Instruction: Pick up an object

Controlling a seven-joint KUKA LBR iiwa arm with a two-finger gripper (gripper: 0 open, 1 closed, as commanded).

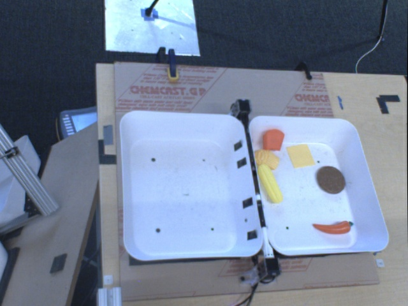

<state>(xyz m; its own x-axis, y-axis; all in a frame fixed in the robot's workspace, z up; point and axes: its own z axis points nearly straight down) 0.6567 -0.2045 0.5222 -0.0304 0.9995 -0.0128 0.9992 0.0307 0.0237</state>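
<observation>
The right bin (366, 171) holds several toy foods. An orange-red block (273, 139) lies at its back left, with a small yellow-orange piece (267, 159) just in front of it. A yellow corn cob (269, 183) lies along the left wall. A yellow cheese square (300, 155) sits near the middle, a brown round patty (331, 180) to its right, and a red chili pepper (332, 227) near the front.
The left bin (127, 190) sits beside the right one, joined by a black-clipped divider (250, 177). Both rest on a cardboard sheet (210, 88) on the wooden bench. A shiny metal plate (151, 16) lies behind; an aluminium rail (25, 174) stands at the left.
</observation>
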